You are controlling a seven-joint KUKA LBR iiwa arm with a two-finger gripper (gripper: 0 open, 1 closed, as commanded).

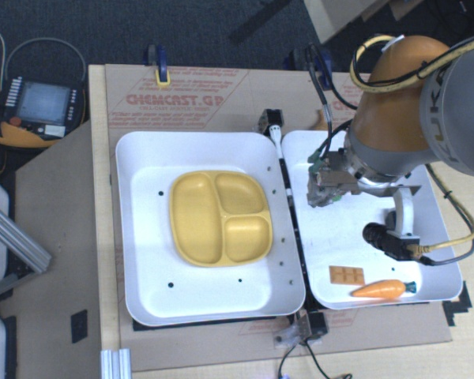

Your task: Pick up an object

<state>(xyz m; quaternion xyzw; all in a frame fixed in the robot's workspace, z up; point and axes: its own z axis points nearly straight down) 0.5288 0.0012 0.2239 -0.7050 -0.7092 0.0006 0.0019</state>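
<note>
1. The likeliest things to pick up, a toy carrot (379,290) and a small brown waffle-like tile (347,275), lay at the near edge of the right bin (450,235), the tile just beside the carrot's blunt end and neither in contact with the arm.
2. The tool (325,186) hung over the far left part of that same bin, well apart from both pieces; whether it was open or closed could not be told from above, and nothing showed in it.
3. The step in hand looked like the approach: no object had yet been reached.
4. The next move would call for carrying the tool toward the near edge of the bin, centring it over the carrot or the tile, then descending. The bin wall sat close to both, which could crowd the descent.
5. The left bin (134,212) held a yellow divided plate (220,216), lying flat.
6. Both bins rested on the cardboard-covered worktop (110,101).
</note>
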